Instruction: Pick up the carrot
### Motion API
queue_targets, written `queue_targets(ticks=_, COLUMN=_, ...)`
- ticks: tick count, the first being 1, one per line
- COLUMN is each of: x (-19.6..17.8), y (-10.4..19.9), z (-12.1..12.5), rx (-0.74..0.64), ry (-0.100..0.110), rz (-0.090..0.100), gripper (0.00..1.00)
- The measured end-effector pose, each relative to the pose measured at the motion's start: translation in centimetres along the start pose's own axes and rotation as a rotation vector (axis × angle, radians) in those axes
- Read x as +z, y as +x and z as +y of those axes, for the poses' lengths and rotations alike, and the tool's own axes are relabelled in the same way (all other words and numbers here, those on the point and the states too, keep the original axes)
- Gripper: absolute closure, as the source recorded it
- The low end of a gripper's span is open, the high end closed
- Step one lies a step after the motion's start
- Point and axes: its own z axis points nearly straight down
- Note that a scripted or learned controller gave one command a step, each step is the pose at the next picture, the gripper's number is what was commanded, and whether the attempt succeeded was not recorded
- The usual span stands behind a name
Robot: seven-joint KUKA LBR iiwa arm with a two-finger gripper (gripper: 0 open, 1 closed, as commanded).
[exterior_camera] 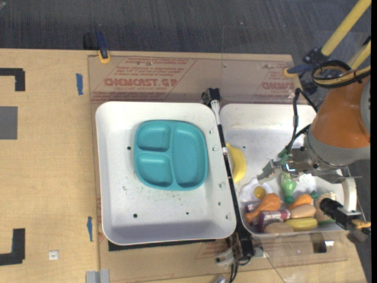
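Carrot: the small orange plastic carrot with a green top [301, 200] lies in the right white bin [259, 125], in the heap of toy food at its near end, touching a yellow banana-shaped toy [301, 223].
Pincer: the grey two-finger gripper [287, 171] hangs just above the heap; I cannot tell whether it is apart or together.
Step done well: descend on the carrot alone, squarely across its body, clear of its neighbours.
Left bin: a teal three-compartment plastic plate [171, 154].
Writing: red print on the cardboard sheet [141, 75], too blurred to read.

Two white bins [112, 158]; one teal plate [171, 155]; one carrot [301, 200]
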Motion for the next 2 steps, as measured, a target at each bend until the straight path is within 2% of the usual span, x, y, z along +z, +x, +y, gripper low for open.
queue_targets(ticks=1, x=8.8, y=-1.2, z=-0.7, rx=-0.181, ry=-0.009, rz=-0.001, gripper=0.0)
queue_targets(ticks=2, x=7.8, y=-1.1, z=-0.5, rx=-0.179, ry=-0.015, rz=-0.003, gripper=1.0)
